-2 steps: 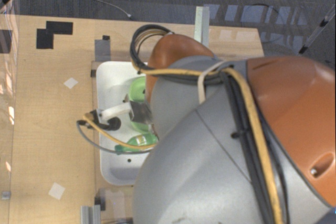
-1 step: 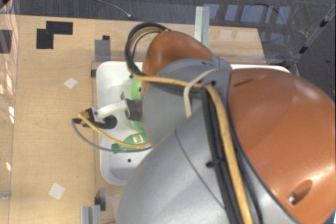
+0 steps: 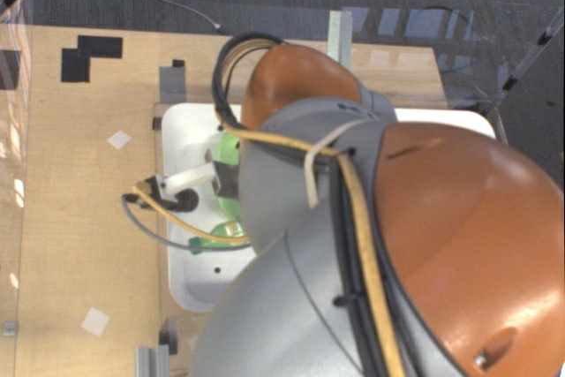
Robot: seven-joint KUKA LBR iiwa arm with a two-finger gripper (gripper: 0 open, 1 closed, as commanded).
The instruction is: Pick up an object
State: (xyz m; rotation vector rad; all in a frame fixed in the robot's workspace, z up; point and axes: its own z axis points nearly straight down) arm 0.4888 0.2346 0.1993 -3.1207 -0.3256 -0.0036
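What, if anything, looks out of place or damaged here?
Nothing stands out. The arm covers most of both bins; a green object lies in the left bin, partly hidden. No spill or damage is visible.

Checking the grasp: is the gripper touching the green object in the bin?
Cannot tell. In the camera view the arm covers the gripper, and just slivers of the green object show in the bin.

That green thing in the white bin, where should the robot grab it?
Hard to say for sure: the arm hides most of the green thing in the left bin. Its bare left edge faces open bin floor, so coming straight down on that edge looks best.
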